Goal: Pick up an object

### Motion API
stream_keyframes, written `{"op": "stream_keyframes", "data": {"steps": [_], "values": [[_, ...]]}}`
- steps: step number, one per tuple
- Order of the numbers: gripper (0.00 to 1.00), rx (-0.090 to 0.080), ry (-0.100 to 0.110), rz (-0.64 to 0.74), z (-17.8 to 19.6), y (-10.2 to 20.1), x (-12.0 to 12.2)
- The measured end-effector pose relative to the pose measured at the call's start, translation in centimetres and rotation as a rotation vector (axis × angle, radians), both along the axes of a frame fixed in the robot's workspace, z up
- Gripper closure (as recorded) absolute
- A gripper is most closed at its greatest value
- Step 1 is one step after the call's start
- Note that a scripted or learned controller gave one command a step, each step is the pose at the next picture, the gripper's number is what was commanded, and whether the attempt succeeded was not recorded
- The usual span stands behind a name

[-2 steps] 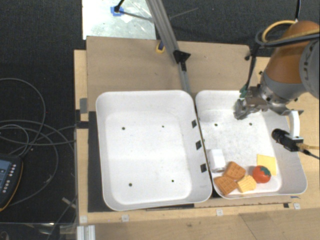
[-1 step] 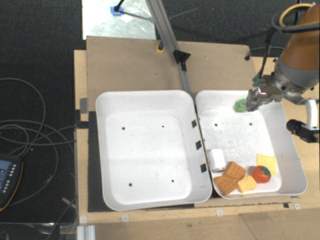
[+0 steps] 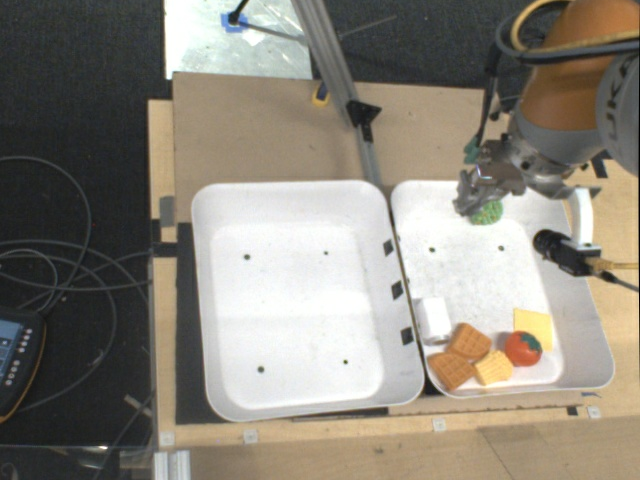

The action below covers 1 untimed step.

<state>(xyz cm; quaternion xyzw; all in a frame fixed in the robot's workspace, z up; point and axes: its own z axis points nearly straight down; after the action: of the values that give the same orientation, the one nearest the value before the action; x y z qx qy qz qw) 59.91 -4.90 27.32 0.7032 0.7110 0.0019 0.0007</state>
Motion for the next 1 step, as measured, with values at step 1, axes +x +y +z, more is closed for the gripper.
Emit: {"op": "stream_keyframes", "data": {"steps": [1], "values": [[1.00,0.000,0.001,0.000,0.09,5.07,0.28]]}}
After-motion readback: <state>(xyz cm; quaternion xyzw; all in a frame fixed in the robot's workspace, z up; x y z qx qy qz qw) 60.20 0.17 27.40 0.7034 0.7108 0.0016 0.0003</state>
